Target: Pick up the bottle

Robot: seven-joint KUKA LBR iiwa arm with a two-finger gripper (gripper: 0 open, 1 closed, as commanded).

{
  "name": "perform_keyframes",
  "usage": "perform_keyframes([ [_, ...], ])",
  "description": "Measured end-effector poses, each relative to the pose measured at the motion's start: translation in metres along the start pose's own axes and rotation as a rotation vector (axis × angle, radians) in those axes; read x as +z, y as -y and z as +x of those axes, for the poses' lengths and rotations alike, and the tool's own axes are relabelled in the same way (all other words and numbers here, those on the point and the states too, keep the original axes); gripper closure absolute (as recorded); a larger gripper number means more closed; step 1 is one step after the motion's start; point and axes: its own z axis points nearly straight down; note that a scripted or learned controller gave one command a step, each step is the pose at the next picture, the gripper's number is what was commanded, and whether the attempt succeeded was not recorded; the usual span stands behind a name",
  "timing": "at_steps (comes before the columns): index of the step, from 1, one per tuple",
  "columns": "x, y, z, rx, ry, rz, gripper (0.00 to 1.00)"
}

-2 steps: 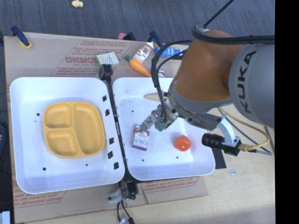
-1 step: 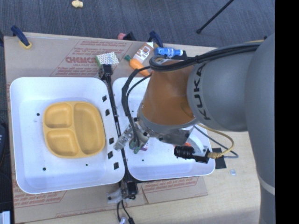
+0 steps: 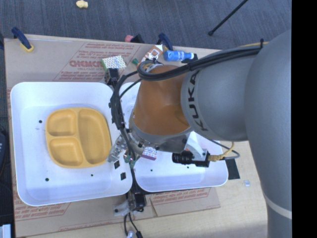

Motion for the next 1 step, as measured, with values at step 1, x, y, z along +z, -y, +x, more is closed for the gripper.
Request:
perform_keyframes([
  [1, -0.1137, 0.0154, -0.0112, -0.003, 0.005, -0.003, 1.0],
])
